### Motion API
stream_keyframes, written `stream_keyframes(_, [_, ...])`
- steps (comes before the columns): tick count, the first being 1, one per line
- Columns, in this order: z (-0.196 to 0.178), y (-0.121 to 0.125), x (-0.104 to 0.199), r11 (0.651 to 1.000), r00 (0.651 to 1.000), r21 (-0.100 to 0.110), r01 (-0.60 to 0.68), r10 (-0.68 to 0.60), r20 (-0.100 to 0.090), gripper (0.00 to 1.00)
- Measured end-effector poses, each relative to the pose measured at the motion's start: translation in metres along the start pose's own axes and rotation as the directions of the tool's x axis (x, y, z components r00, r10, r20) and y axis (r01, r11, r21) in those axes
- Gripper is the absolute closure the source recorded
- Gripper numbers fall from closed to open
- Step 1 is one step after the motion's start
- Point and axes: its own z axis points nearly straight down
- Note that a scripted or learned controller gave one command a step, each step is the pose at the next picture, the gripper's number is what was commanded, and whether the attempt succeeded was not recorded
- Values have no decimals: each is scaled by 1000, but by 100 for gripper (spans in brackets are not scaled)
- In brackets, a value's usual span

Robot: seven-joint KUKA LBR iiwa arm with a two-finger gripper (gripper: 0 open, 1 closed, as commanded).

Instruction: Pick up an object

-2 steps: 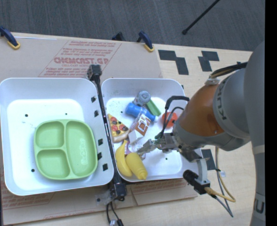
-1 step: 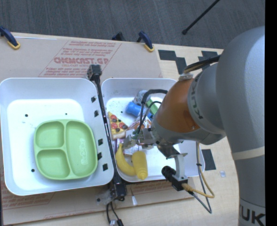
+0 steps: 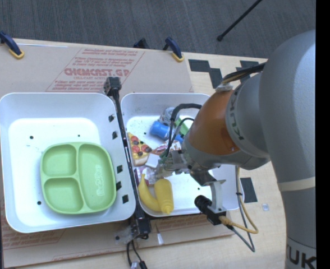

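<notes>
You've got the grey arm with the orange band (image 3: 212, 129) reaching in from the right, over the right white bin (image 3: 227, 192). Two-finger gripper (image 3: 166, 166) sits low over the bin's left-centre, just above the yellow items. Can't tell whether it's clenched, released or grasping anything; the wrist blocks that.

Nearest targets: a yellow plastic banana (image 3: 147, 198) and a yellow mustard-style bottle (image 3: 164, 195), side by side at the bin's front-left corner, touching or nearly so. Bottle's long axis runs roughly front-to-back, slightly tilted; which end is the cap is unclear. Banana curves along the left wall, long axis also roughly front-to-back.

Behind them: a pizza-slice toy with red toppings (image 3: 138, 146) against the left wall, and a blue plastic object (image 3: 160, 129) further back.

Left white bin (image 3: 19, 122) holds a light green three-compartment tray (image 3: 78, 177), lying flat.
</notes>
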Motion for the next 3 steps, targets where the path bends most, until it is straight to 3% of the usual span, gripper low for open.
stream_keyframes(3, [-30, 3, 0, 1000, 1000, 1, 12, -12, 0, 100])
